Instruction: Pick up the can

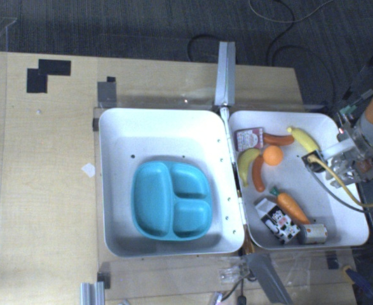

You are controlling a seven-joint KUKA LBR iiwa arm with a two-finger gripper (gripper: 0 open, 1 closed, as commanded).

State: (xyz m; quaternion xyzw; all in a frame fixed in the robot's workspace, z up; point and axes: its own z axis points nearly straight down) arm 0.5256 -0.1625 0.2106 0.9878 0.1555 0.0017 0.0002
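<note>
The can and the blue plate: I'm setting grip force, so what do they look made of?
The can, lying on its side at the right bin's near edge, looks like metal: dull silver-grey with a faint sheen, though it is small in view. The blue plate in the left bin looks like moulded plastic: uniform turquoise, smooth, softly rounded compartment ridges, matte to slightly glossy.

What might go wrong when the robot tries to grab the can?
1. The can lies on its side near the right bin corner, so it may roll away.
2. The carrot and a small box sit right beside it; the tool might bump or grab those instead.
</note>
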